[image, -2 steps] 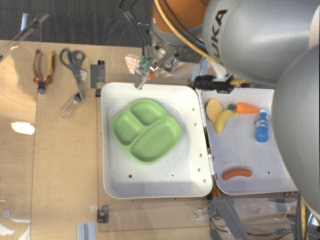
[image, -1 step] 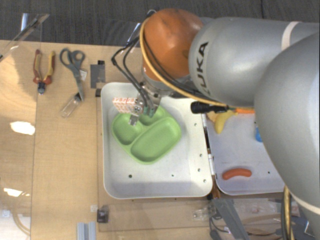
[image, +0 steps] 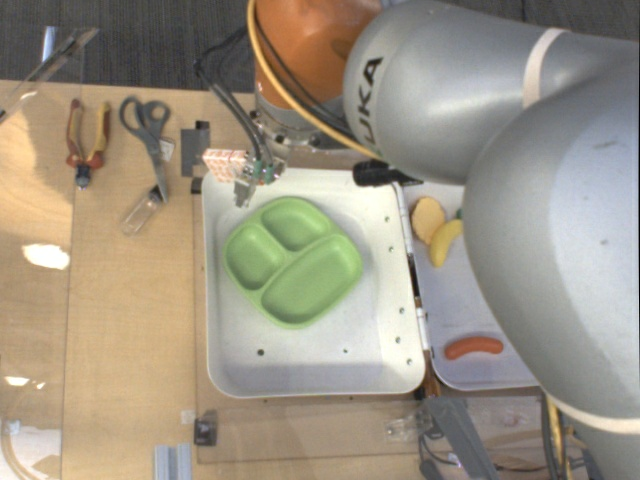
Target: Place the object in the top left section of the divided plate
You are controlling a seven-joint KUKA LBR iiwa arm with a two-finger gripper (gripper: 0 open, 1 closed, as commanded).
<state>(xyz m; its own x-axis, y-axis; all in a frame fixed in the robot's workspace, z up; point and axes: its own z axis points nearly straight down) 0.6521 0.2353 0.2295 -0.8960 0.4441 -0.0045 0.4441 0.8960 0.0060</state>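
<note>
We record the green divided plate (image: pixel 292 260) lying in the left white bin (image: pixel 310 368), its three sections bare; the section named by the task reads to us as the small one at the plate's upper left, though the plate sits turned, so the choice is a judgement. Which object is to be placed we cannot settle: a yellow banana-like piece (image: pixel 446 242), a pale rounded piece (image: pixel 427 217) touching it, and a red sausage-like piece (image: pixel 473 347) lie in the right bin (image: pixel 470 373), well apart from the plate. The gripper (image: pixel 246 183) hangs at the left bin's upper left corner, just beyond the plate's rim; the wrist above hides much of it, and we cannot tell how its grasp stands or whether anything is carried. In our judgement, doing this step well calls for centring over the chosen small section, clear of the dividing ridges, and lowering close to the floor before release, so the piece does not roll into a neighbouring section. Scissors (image: pixel 148 133) and pliers (image: pixel 84 138) lie on the bench to the left.
</note>
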